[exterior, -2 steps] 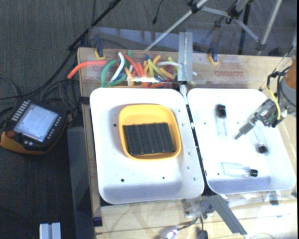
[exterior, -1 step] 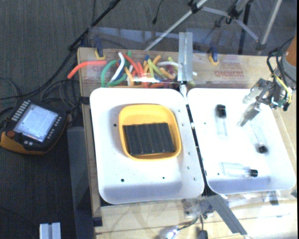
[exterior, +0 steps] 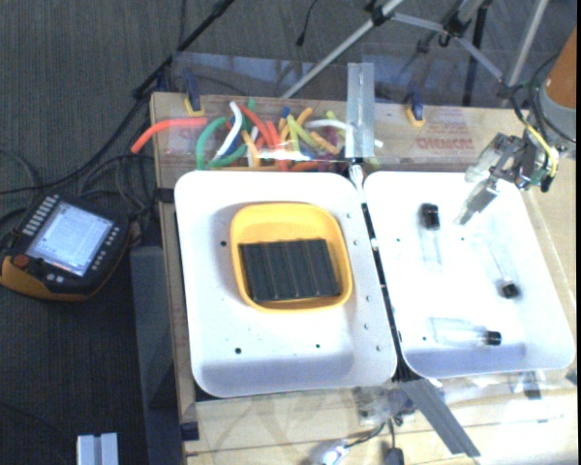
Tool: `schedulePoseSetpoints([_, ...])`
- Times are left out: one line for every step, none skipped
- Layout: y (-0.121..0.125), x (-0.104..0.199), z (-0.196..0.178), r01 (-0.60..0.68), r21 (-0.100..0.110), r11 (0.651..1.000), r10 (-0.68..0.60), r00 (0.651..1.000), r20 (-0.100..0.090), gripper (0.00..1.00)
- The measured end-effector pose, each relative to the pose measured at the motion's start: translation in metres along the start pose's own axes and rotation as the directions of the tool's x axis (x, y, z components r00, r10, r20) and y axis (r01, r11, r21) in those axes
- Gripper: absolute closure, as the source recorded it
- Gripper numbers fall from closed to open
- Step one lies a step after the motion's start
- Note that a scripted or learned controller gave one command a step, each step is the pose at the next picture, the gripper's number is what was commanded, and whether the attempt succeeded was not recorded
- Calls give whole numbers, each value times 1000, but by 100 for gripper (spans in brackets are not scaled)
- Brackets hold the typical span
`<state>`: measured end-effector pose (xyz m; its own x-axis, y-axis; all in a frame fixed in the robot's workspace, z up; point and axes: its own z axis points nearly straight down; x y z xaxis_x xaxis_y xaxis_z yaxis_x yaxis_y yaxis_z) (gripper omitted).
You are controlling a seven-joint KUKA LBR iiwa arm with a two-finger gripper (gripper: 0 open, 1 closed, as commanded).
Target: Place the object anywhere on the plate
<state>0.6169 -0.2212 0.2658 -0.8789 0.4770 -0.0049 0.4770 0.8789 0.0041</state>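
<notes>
A square yellow plate with a dark ribbed centre (exterior: 290,266) sits in the left white bin (exterior: 271,356). In the right white bin (exterior: 542,347) lies a small black-capped clear object (exterior: 429,217). Above that bin's upper right, the jaws (exterior: 476,201) hang empty; open or closed, I cannot tell.

Dark grey carpet (exterior: 68,76) surrounds a wooden tabletop (exterior: 445,124); tripod legs (exterior: 436,22) cross behind it, and a handheld control pendant (exterior: 63,245) lies on the floor.
</notes>
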Motion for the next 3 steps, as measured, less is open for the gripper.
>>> schedulePoseSetpoints([10,-10,8,-43,1,999,43,999,0,0])
schedulePoseSetpoints([33,14,11,-143,2,990,143,990,-2,0])
schedulePoseSetpoints([19,-39,8,-110,5,994,110,994,1,0])
